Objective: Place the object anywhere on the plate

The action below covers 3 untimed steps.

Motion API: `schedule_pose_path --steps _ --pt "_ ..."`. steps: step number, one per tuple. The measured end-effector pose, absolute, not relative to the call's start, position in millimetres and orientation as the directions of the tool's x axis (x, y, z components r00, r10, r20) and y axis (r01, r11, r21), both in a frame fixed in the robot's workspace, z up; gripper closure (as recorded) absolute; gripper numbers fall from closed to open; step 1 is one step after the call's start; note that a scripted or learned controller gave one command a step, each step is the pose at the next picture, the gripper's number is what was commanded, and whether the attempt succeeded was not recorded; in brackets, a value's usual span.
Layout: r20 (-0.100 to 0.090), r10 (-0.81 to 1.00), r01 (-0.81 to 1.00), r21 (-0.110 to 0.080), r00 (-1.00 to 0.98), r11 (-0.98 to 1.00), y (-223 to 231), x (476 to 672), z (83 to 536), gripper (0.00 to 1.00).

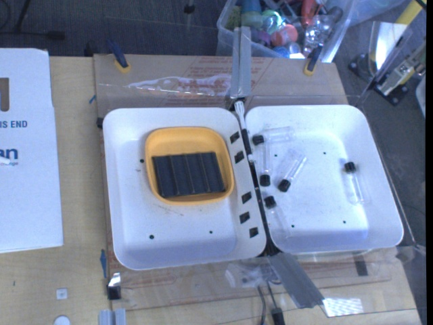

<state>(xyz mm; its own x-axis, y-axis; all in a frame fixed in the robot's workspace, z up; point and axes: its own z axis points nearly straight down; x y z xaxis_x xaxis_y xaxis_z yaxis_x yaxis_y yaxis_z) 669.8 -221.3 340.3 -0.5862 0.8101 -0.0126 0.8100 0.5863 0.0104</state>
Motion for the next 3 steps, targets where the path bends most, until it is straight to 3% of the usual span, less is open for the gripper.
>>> schedule_pose_path --steps 1,2,3 --pt "-0.009 0.587 0.587 0.004 -0.81 0.81 -222.1 668.2 384.3 1.0" --pt "-0.003 0.468 0.468 0.002 -0.884 0.884 -222.6 619.8 418.9 1.0" --pt "-0.003 0.469 0.469 0.002 -0.883 0.883 -222.9 619.7 418.8 0.0"
